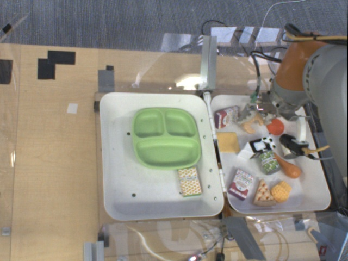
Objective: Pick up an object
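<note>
Nothing was yet lifted: the hand (260, 106) hung low over the right white bin (324, 199), its grip state indeterminable, beside the small red ball (276, 126).

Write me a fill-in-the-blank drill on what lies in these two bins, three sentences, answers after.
1. The green divided plate lies in the ____ bin.
2. The small patterned box lies just below the plate's lower ____ corner.
3. The yellow cheese slice lies in the right bin, near its ____ wall.

Missing words: left; right; left
</note>
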